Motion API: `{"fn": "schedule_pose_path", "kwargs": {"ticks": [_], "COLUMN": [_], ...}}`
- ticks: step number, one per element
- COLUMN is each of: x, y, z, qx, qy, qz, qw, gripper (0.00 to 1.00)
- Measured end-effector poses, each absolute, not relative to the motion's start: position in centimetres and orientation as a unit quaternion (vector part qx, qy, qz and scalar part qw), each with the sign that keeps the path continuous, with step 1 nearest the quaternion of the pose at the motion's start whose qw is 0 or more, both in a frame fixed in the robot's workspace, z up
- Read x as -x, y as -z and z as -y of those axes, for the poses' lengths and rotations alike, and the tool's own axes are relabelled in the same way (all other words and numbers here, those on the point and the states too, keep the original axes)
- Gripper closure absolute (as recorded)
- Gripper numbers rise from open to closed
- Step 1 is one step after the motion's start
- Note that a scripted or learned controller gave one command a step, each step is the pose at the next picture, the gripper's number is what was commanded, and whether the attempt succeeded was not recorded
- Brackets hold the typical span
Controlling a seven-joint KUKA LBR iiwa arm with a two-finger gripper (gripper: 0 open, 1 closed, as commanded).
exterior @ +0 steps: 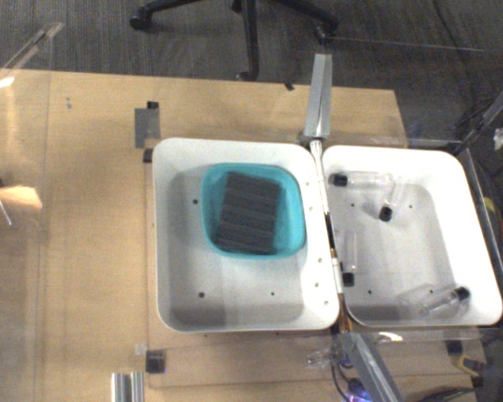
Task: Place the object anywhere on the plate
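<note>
Lying near the front of the right bin point(474, 224), a clear tube point(440, 300) with a black cap looks glassy and hard to outline. Farther back, a dark ribbed rectangular block point(249, 213) rests on the squarish turquoise plate point(295, 220) in the left bin point(176, 249), and two more clear black-capped tubes point(373, 189) lie beyond.

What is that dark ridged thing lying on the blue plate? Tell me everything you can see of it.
The dark ridged block is a charcoal-grey rectangle, matte and foam-like, with raised bands running across its top. It lies flat, turned slightly off square, near the middle of the turquoise plate, its lower end reaching toward the plate's near rim. The plate sits in the left white bin. Nothing but the plate touches the block.
</note>
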State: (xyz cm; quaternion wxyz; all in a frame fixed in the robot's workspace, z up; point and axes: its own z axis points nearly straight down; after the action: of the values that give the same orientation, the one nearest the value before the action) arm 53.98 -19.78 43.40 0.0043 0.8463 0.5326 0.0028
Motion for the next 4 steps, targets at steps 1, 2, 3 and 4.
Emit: {"fn": "schedule_pose_path", "kwargs": {"ticks": [1, 2, 3, 4], "x": [-48.86, -48.84, -48.89, -48.85], "y": [-43.66, -43.65, -43.66, -43.62], "z": [19.45, 19.81, 19.65, 20.08], "qx": [-0.881, -0.902, -0.928, -0.950], "qy": [-0.0033, -0.0036, -0.0041, -0.0042], "qz": [-0.473, -0.432, -0.373, -0.312], "qw": [0.005, 0.004, 0.004, 0.003], "gripper": [0.00, 0.00, 0.00, 0.00]}}
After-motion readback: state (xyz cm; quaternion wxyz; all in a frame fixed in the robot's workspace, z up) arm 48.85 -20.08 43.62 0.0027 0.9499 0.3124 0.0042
